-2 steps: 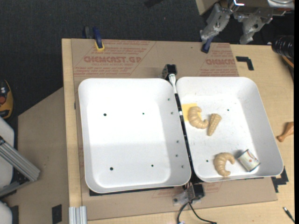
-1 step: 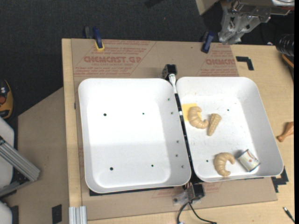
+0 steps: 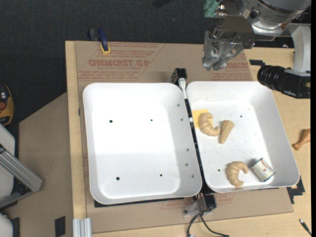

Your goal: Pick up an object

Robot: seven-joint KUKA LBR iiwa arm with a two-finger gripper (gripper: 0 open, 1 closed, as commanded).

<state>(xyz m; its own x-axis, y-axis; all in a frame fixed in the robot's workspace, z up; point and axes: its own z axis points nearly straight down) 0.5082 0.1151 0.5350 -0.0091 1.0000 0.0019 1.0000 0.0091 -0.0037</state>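
End effector (image 3: 216, 62) above the bench's (image 3: 133, 58) far edge, beyond the right bin (image 3: 276, 113), finger spread indiscernible, nothing visibly gripped; in that bin: two croissants (image 3: 208, 124) (image 3: 236, 173), cone (image 3: 225, 131), small can (image 3: 262, 169) near front right corner.

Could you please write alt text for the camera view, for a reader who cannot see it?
The claw hangs above the back edge of the right bin, which holds two croissants, a cone, a yellow piece and a small can. The left bin sits beside it.

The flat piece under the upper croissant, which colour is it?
Yellow. The flat piece shows in the camera view, in the right bin.
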